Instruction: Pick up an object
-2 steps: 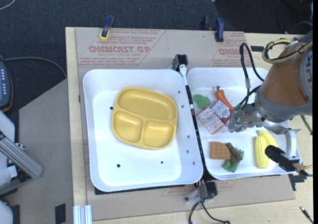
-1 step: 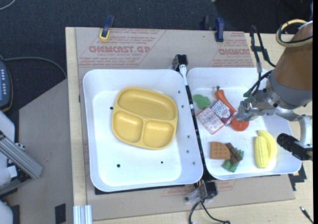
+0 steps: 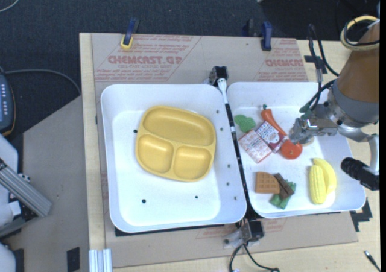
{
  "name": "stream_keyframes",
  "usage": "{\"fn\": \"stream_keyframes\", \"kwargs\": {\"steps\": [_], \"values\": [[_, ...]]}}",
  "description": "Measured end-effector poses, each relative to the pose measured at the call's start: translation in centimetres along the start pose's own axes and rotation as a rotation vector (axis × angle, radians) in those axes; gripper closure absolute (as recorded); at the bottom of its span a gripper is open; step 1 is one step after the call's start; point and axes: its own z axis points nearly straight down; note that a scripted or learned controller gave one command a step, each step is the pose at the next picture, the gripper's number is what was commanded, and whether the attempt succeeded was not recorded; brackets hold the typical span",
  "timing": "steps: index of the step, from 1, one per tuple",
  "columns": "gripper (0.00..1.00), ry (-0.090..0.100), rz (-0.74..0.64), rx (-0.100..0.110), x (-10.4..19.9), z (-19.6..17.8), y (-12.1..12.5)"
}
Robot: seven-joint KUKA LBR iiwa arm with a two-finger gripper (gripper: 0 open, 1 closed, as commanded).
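red tomato (image 3: 291, 150) beside gripper (image 3: 300, 134)

A brown bench (image 3: 181, 53) bears two white bins (image 3: 120, 162) side by side.

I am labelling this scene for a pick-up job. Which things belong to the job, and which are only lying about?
Job:
- two-finger gripper
- round red tomato toy beside it
- orange carrot toy
- yellow banana toy
- red-white snack packet
- right white bin

Lying about:
- yellow divided plastic plate
- left white bin
- blue clamp
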Motion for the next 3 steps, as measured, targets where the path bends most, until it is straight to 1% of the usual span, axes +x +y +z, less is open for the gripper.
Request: {"fn": "stream_keyframes", "kwargs": {"steps": [1,2,3], "values": [[1.0,0.003,-0.006,0.001,5.7,-0.9,0.6],[1.0,0.004,-0.004,0.007,10.0,-0.2,0.5],[1.0,0.004,-0.003,0.007,12.6,-0.7,-0.1]]}}
